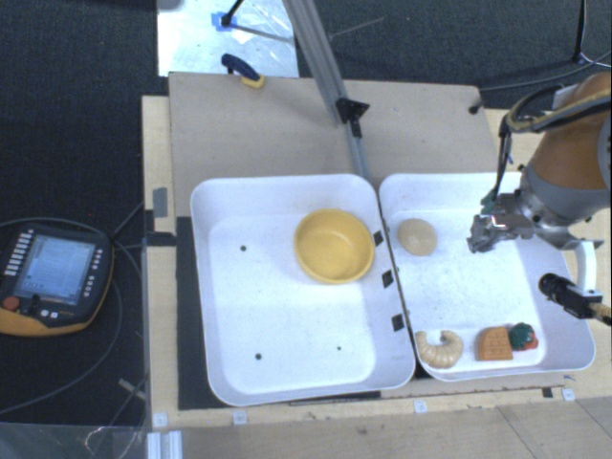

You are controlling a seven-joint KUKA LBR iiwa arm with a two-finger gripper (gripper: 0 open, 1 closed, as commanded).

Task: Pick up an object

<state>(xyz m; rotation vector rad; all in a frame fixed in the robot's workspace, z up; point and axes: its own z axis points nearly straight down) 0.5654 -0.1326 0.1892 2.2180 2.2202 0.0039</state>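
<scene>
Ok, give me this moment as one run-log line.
gripper: above right bin, nothing seen held | nearest: beige round object | left bin: yellow bowl

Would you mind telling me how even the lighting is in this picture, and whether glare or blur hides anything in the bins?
In the camera view the light is soft and even; the yellow round bowl casts only a faint shadow in the left white bin. The strongest glare falls on the shiny floor patch at the top, away from the bins. The small items in the right white bin are slightly soft, and the grey gripper looks blurred.
</scene>
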